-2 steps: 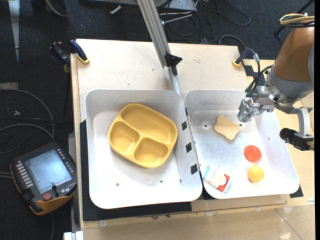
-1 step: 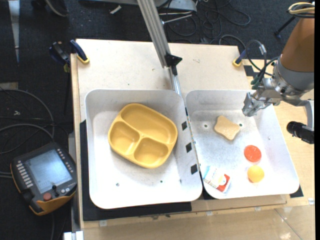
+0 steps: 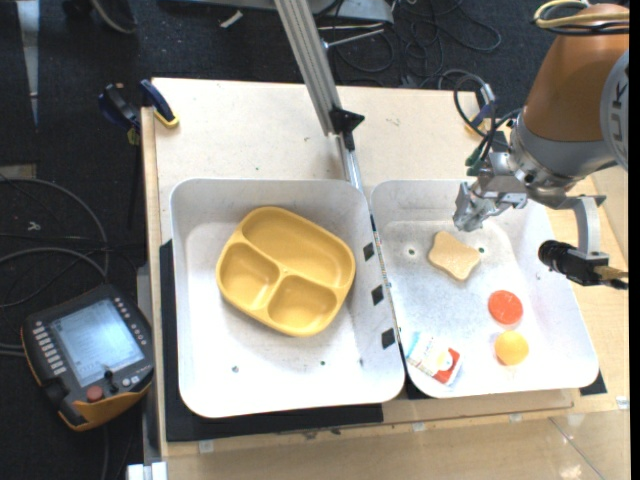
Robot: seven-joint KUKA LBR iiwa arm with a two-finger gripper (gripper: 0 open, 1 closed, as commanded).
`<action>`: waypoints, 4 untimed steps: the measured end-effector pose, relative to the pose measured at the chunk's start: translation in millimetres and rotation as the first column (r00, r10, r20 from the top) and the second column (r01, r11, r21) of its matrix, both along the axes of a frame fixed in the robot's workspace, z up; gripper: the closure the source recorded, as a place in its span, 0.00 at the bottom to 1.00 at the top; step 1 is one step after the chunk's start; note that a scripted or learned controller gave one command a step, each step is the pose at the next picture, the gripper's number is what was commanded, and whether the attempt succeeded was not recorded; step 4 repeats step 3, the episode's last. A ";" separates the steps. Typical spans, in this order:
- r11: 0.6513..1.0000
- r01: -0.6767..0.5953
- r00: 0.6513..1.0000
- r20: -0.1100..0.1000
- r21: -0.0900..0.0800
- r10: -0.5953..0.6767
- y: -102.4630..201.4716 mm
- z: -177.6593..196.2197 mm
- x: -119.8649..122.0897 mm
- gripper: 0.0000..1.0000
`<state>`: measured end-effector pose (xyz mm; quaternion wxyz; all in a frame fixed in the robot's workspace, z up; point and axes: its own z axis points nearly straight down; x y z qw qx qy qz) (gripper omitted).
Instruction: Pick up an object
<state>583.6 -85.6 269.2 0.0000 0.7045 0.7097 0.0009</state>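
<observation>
**Gripper Above Right Bin**

Gripper (image 3: 468,216) hangs over the right bin (image 3: 560,378), just above the tan toast-shaped piece (image 3: 454,256). Jaw state: cannot tell. Red disc (image 3: 505,306) and yellow ball (image 3: 511,348) lie near the toast. Left bin (image 3: 200,368) holds a yellow divided plate (image 3: 286,270).

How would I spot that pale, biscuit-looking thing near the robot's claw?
Look in the right-hand white bin. Just below the gripper, near the bin's upper middle, lies the tan biscuit-shaped piece. It is flat, wavy-edged and beige, unlike the round orange disc and yellow ball further down.
</observation>
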 end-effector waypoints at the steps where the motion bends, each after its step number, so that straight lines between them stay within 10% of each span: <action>1: 1.000 -0.001 1.000 -0.003 0.000 0.001 52.0 -16.6 9.5 1.00; 3: 1.000 -0.001 1.000 -0.001 -0.001 0.001 151.0 -30.3 22.5 1.00; 4: 1.000 -0.001 1.000 -0.001 -0.001 0.001 151.0 -30.3 22.5 1.00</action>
